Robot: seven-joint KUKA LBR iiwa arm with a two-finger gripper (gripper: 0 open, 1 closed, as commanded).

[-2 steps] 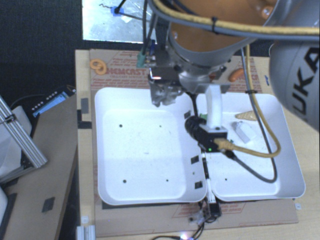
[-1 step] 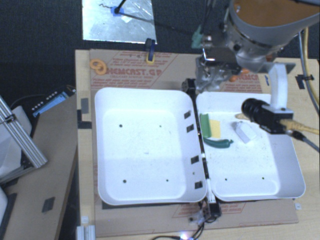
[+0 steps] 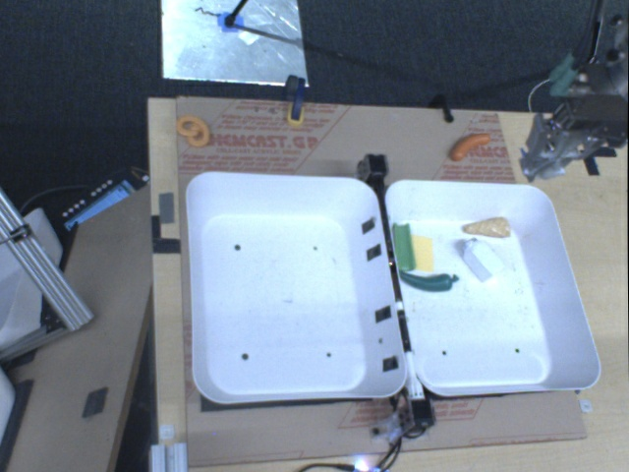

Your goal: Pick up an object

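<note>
My claw hangs past the far right corner of the right bin, out over the bench board and not over anything I could take; I cannot tell from here how it is set.

Going left to right: the left bin shows bare white floor. Beyond its far left corner a small orange ring lies on the board, and a yellow-and-blue clamp sits at the board's far edge. In the right bin, hard against the left wall, lies a yellow sponge with a green edge, and just below it a dark green pepper-like piece, the two nearly touching. Near them to the right sits a small pale block, and above it a tan wedge. Outside that bin, on the board beyond its far wall, rests an orange sausage shape.

I judge this to be the approach step, nothing yet chosen or lifted. Next I would need to swing left and toward the near side over the right bin, settle above one piece, likely the tan wedge as it lies closest, then descend squarely.
</note>
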